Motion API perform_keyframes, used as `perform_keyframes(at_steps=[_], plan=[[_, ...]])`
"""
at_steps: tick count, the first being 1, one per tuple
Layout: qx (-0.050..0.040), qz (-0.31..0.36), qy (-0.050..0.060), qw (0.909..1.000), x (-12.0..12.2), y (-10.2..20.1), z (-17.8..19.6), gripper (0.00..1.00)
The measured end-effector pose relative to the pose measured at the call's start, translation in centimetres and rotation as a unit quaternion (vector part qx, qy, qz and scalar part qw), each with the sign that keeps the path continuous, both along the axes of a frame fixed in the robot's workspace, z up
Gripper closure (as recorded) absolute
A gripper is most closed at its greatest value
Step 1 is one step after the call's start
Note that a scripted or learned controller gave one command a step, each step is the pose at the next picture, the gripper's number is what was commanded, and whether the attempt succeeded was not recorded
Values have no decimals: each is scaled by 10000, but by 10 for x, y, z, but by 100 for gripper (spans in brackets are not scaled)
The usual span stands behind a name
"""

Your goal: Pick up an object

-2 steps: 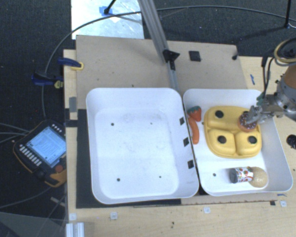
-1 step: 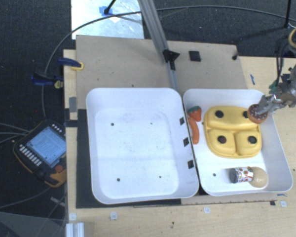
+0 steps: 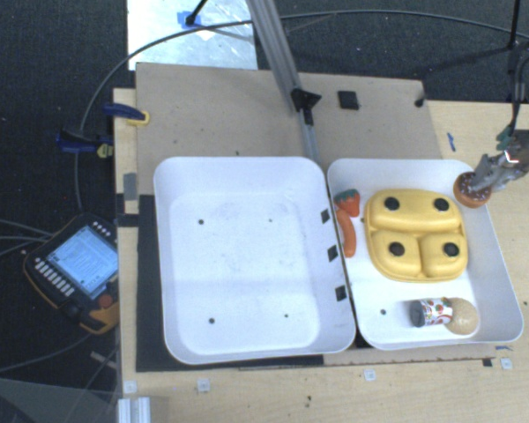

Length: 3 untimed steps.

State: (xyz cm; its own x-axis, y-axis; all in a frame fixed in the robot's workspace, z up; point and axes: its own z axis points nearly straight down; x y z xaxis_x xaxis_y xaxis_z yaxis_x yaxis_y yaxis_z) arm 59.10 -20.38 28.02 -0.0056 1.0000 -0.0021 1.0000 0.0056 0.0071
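Crowding carrot (image 3: 347,222) (touching): yellow tray (image 3: 415,233)

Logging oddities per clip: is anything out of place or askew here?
One thing: a small brown round object sits on the right bin's far right rim, under the tool, rather than inside. The yellow piece, orange carrot and small bottle lie inside.

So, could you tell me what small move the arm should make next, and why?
Probably shift the hand left and down over the large yellow moulded tray. The hand sits at the right white bin's upper right rim beside a small brown round object, with nothing visibly held; the orange carrot-shaped toy and small printed can lie farther away.
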Motion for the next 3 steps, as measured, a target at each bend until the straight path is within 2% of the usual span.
perform_keyframes(at_steps=[2,3], plan=[[16,18,36,10000,-11,102,-27,100],[23,25,35,10000,-27,155,-22,100]])
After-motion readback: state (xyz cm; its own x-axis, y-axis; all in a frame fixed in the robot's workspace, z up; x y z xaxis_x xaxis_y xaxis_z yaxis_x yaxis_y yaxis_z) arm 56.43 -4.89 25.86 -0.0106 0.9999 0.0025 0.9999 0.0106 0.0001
